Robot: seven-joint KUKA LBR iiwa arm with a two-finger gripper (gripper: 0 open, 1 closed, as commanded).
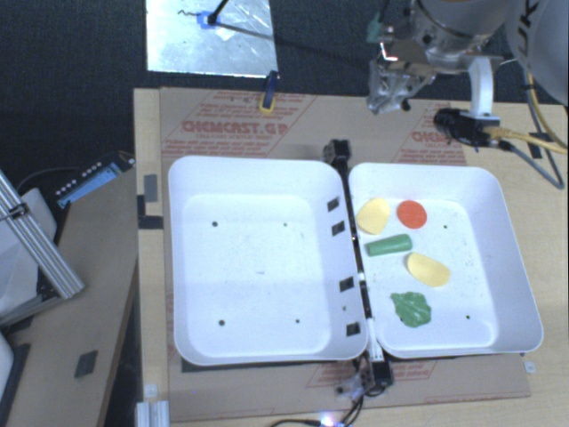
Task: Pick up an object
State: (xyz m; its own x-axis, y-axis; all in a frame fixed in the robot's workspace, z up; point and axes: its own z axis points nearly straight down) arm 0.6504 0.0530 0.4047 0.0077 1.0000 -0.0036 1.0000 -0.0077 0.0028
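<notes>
The right bin (498, 238) holds several small objects in its left half: a pale yellow disc (374, 214), a red-orange disc (411, 213), a green cylinder (388, 245) lying flat, a yellow oval (428, 269) and a green leafy piece (411, 309). My gripper (388, 98) hangs high beyond the far rim of the right bin, above the cardboard, well clear of all the objects. Nothing shows between its fingers.
The left bin (258, 256) sits beside the right one, joined by a black hinge strip (351, 238). A yellow and blue clip (267, 96) lies on the cardboard behind the left bin. A reflective sheet (209, 25) lies at the far back.
</notes>
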